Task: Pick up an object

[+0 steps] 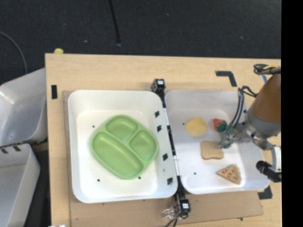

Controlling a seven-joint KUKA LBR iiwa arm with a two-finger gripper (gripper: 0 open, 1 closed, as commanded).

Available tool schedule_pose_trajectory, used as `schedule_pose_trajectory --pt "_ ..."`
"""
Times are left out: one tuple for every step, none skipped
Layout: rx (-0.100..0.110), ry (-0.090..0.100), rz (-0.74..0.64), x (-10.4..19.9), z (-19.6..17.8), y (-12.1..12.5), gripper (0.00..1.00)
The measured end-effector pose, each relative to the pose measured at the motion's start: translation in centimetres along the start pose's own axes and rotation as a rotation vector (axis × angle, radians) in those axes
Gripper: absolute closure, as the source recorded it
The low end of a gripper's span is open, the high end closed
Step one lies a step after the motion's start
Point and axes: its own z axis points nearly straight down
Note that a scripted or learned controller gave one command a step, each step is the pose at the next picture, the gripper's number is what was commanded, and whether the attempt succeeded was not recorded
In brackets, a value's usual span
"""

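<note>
Claw [226, 140] low in the right bin [189, 103], among the toy food.

Your nearest target, the toast slice [211, 150], lies flat mid-bin, just under the claw tip. It looks light, stiff and thin, so take it across its short edges; flat as it lies, it may slip. A yellow piece [196, 126] sits just beyond it, a small red piece [218, 124] beside the claw, and a pizza wedge [229, 173] nearer the front wall. You cannot tell whether the claw is spread or pressed together. The arm [267, 105] reaches in from the right, wrist tilted down. In the left bin [80, 103] rests a green divided plate [124, 146], all on the desk [142, 70].
</note>
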Motion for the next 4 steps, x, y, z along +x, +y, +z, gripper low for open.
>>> schedule_pose_trajectory --pt "0.002 0.0 -0.007 -0.1 -6.3 0.7 1.0" --pt "0.002 0.0 -0.008 -0.2 -10.7 0.9 1.0" --pt "0.002 0.0 -0.009 -0.3 -16.1 1.1 1.0" --pt "0.006 0.004 -0.012 4.7 -16.5 1.5 1.0"
